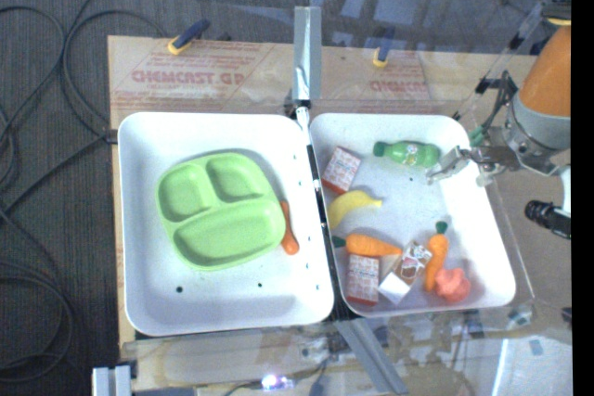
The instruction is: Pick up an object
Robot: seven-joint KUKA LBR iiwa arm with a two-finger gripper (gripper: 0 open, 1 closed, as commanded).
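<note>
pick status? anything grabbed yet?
Done: nothing lifted. The gripper is at the right bin's upper right edge, beside the green bottle, with nothing visible between its fingers. In hand: an approach, probably toward that bottle. Left: the grasp and lift. The banana, carrots and small cartons lie in the right bin; the green divided plate is in the left bin.

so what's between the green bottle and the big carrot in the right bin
In the camera view, the yellow banana lies between the green bottle and the big carrot, slightly left of a straight line between them.
</note>
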